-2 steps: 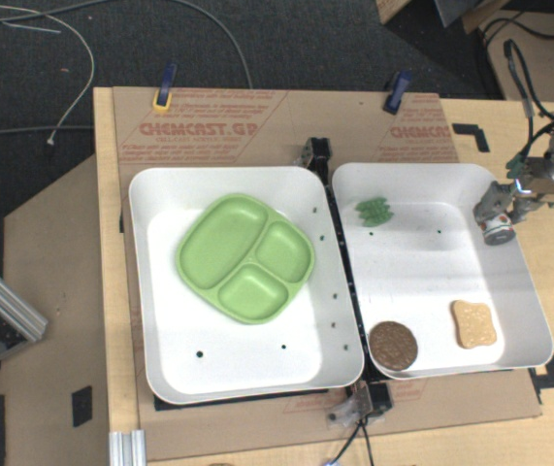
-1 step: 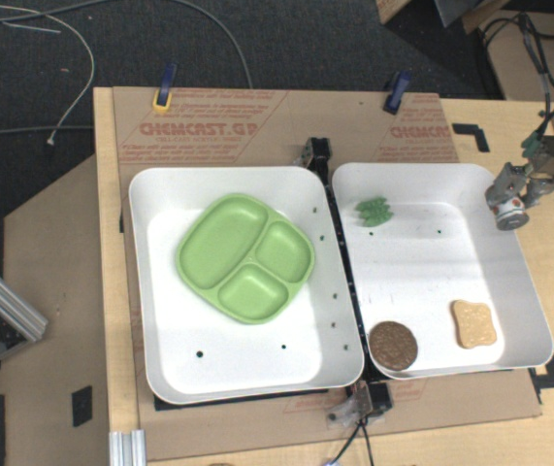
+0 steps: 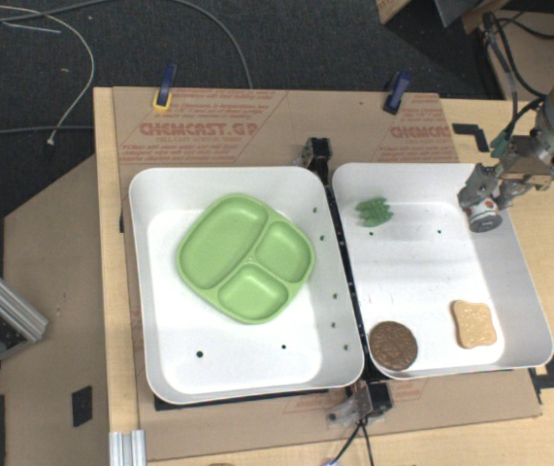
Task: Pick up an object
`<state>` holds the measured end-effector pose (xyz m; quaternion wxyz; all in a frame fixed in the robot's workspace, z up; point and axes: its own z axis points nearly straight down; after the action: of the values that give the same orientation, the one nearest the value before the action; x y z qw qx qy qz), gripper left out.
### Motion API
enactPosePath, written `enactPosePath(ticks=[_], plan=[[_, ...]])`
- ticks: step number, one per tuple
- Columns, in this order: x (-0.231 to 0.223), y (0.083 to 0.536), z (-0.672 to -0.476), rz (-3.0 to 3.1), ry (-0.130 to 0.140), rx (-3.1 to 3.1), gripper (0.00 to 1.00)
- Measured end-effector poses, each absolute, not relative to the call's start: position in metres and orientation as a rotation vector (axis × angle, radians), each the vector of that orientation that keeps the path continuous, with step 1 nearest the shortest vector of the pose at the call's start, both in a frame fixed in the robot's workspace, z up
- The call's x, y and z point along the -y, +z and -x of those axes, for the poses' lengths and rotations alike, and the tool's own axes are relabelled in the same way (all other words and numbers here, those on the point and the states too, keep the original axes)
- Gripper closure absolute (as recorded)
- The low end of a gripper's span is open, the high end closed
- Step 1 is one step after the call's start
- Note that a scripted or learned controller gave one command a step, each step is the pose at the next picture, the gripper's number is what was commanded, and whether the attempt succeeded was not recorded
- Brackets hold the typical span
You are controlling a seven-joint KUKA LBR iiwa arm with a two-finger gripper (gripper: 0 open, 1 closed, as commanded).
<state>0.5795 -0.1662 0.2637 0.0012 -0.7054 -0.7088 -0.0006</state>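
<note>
White right bin point(image 3: 509, 260) holds a small leafy green piece point(image 3: 374, 212); gripper point(image 3: 483, 212) grasp unclear.

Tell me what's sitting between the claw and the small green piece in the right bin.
Nothing: in the camera view, bare white bin floor runs from the claw to the green piece.

A green three-part plate point(image 3: 245, 256) lies flat mid left bin point(image 3: 150, 260). In the right bin point(image 3: 524, 260), a small green leafy piece point(image 3: 374, 211) sits near its far left corner, a brown round patty point(image 3: 393, 345) at the near left corner, a tan toast point(image 3: 473, 323) by the near right corner
</note>
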Motion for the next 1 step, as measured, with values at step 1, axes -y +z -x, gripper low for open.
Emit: enactPosePath(ticks=[1], plan=[[0.1091,0.2666,-0.5804,2.212,-0.002,2.226,1.00]])
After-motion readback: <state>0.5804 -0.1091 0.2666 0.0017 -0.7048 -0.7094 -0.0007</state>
